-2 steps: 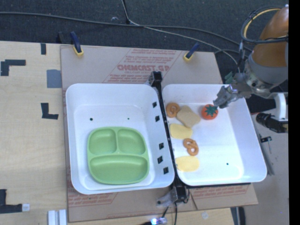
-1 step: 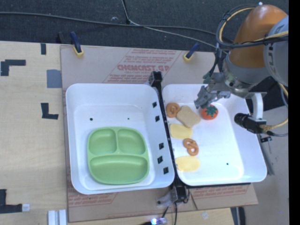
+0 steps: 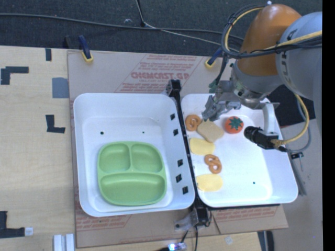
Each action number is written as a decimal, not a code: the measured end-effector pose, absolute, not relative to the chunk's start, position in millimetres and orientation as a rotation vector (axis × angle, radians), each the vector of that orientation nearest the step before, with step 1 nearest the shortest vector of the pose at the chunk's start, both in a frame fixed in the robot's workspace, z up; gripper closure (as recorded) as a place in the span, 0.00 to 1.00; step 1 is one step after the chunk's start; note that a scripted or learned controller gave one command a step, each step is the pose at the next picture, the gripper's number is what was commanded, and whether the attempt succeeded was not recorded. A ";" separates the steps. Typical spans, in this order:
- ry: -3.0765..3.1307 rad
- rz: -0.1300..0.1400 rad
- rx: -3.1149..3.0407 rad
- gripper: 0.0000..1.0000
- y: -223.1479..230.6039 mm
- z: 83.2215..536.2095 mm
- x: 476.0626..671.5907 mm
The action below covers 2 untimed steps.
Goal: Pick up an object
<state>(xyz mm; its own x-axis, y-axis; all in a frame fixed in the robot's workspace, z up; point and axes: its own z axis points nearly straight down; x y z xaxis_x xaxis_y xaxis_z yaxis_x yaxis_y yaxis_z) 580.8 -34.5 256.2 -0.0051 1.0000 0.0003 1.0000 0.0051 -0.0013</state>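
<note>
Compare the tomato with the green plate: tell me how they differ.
The tomato is red-orange with a green top; the plate is pale green all over. The tomato is small and round; the plate is far larger, flat and split into three compartments. The tomato lies in the right bin by the gripper; the plate lies in the left bin.

A robotics lab bench, as I see it from my feed.

I take this for a test cell, not a home: two white bins [image 3: 125, 104] sit on a sheet of printed cardboard [image 3: 157, 75] clamped to a pale wooden bench [image 3: 31, 156] with blue-and-yellow clamps [image 3: 85, 50]. Black tape marks [image 3: 52, 123] dot the bench, loose cables [image 3: 141, 14] trail over dark carpet behind, and the grey arm [image 3: 293, 41] carries exposed yellow hoses. The toy food [image 3: 209, 131] looks like practice stock.
</note>
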 end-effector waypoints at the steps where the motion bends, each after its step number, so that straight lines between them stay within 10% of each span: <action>1: -2.226 0.003 -2.213 1.00 20.2 238.4 583.0; 2: -2.227 0.003 -2.212 1.00 77.8 224.2 585.5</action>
